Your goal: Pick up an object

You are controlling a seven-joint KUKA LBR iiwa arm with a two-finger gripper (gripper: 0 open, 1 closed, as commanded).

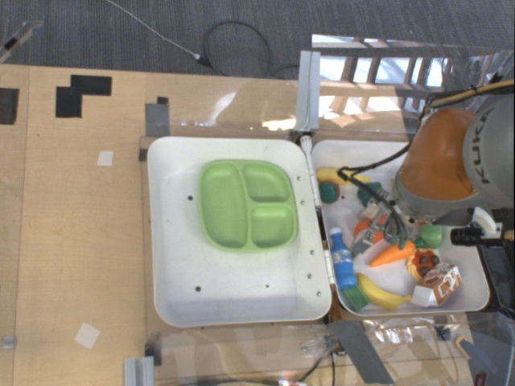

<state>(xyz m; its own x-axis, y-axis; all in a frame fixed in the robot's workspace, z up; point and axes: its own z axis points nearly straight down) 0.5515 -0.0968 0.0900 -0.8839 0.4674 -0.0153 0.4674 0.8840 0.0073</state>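
Observation:
The right bin (475, 296) holds a pile of toy food: an orange carrot (392, 255), a yellow banana (381, 293), a blue bottle (342, 262), a dark green piece (329, 191), a yellow piece (329, 175), a green round piece (430, 236) and a red-and-white packet (434, 276). My gripper (385, 225) reaches down into the middle of this pile, just above the carrot. The orange wrist band (434, 163) hides the bin's back right part. Nothing clearly sits between the fingers.
The left bin (173, 296) holds a green divided plate (247, 205). A metal divider (315, 215) runs between the two bins. A black cable (366, 169) loops from the arm over the right bin. The wooden bench (72, 240) extends to the left.

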